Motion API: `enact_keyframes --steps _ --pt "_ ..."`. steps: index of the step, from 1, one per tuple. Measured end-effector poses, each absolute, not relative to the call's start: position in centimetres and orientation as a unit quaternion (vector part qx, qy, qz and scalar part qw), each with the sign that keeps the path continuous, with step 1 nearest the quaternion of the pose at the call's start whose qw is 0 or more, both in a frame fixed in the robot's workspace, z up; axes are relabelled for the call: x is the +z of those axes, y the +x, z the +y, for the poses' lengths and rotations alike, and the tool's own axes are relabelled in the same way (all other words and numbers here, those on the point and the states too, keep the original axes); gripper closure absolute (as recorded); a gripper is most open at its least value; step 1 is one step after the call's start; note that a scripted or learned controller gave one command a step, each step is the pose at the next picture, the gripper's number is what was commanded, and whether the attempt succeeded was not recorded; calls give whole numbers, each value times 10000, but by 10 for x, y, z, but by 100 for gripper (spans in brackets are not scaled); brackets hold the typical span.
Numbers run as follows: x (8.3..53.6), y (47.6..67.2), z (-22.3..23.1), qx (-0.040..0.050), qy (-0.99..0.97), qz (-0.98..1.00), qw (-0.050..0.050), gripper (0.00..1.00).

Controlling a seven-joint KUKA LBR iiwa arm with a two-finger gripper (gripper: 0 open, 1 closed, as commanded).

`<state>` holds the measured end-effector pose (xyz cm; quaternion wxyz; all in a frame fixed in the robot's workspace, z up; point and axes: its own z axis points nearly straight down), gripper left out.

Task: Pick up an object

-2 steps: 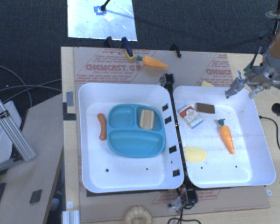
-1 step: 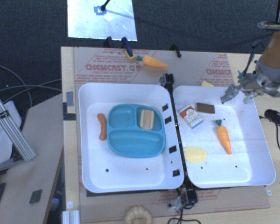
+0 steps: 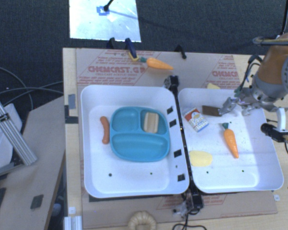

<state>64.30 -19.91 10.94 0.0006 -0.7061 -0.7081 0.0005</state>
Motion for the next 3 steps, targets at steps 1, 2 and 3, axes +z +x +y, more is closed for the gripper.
enact_keyframes --steps 1,2,3 --pt "84 644 -198 2 -7052 -7090 -3 0" --pt "97 646 -199 -15 -7046 -7096 -31 100" --pt "142 645 -202 -18 -7062 -7080 -31 100"
